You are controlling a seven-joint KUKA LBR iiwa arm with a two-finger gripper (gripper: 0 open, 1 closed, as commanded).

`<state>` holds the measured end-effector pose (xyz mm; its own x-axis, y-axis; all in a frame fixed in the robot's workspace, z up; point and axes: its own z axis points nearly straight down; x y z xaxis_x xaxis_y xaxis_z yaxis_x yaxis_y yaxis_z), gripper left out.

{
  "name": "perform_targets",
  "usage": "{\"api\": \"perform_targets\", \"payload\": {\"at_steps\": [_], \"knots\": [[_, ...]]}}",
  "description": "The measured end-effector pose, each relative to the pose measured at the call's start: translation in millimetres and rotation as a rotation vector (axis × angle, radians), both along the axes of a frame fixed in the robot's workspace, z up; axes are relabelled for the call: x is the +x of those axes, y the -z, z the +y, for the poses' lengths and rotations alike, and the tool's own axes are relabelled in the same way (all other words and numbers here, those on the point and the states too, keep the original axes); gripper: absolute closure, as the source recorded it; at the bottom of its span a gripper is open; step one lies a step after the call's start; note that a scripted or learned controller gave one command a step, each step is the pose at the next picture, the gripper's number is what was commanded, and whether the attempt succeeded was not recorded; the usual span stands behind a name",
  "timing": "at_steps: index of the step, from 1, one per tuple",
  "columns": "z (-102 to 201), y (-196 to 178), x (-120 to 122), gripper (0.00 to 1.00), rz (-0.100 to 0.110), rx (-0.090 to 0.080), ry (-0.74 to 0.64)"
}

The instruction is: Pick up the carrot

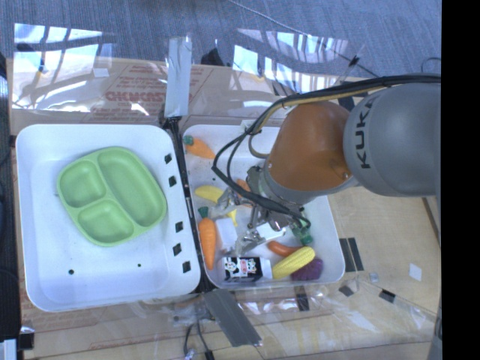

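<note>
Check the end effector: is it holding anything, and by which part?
Cannot be told. The end effector sits low in the right white bin, among the toy food, next to the orange toy carrot; no item visibly gripped.

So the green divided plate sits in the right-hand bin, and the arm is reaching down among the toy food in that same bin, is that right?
Not quite. The camera view shows the green divided plate alone in the left bin. The rest holds: the arm's gripper reaches down among the toy food in the right bin, near a carrot and a corn cob.
</note>
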<state>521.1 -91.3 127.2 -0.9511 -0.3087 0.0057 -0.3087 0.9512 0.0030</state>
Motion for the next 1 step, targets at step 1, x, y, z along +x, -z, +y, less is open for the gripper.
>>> {"api": "perform_targets", "payload": {"at_steps": [1], "knots": [[-3.3,16.3,-14.7,0.0,-0.05,-0.008,0.127]]}}
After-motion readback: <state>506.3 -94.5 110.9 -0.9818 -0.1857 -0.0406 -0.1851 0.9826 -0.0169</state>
